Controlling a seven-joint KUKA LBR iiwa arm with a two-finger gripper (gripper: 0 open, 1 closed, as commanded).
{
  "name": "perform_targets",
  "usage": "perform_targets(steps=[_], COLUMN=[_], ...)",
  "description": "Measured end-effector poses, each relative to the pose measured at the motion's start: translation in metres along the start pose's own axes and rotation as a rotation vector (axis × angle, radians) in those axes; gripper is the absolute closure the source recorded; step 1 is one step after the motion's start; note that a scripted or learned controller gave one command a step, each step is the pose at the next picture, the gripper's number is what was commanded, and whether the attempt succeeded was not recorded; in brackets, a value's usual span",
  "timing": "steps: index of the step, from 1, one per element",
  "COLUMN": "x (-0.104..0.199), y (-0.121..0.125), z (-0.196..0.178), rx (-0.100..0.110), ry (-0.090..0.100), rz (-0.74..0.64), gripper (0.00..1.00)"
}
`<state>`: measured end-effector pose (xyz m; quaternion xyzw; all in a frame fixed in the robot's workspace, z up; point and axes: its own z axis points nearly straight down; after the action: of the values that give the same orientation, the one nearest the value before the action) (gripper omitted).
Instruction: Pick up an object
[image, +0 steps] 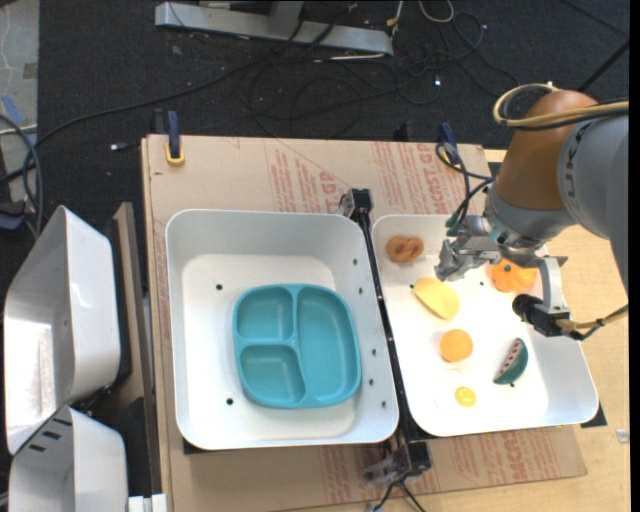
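the gripper hangs over the right bin just above the pale yellow wedge, which lies near the bin's left wall; it looks like light, stiff, smooth toy food, best pinched across its narrow sides; whether the fingers are wide or narrow i cannot tell.

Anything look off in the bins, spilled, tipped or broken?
Nothing stands out. The teal divided plate lies flat in the left bin. The toy foods, including the watermelon slice and the yellow wedge, lie apart in the right bin. The gripper hangs over them.
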<state>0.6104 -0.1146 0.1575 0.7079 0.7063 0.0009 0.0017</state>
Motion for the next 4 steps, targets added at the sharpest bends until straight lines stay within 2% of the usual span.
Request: perform_targets(steps=[2,4], x=[-0.013,0.080], y=[-0.003,-0.027], z=[-0.100,-0.077], rx=[-0.003,0.006], ry=[-0.001,0.003], rz=[-0.003,-0.010], gripper=[1.00,1.00])
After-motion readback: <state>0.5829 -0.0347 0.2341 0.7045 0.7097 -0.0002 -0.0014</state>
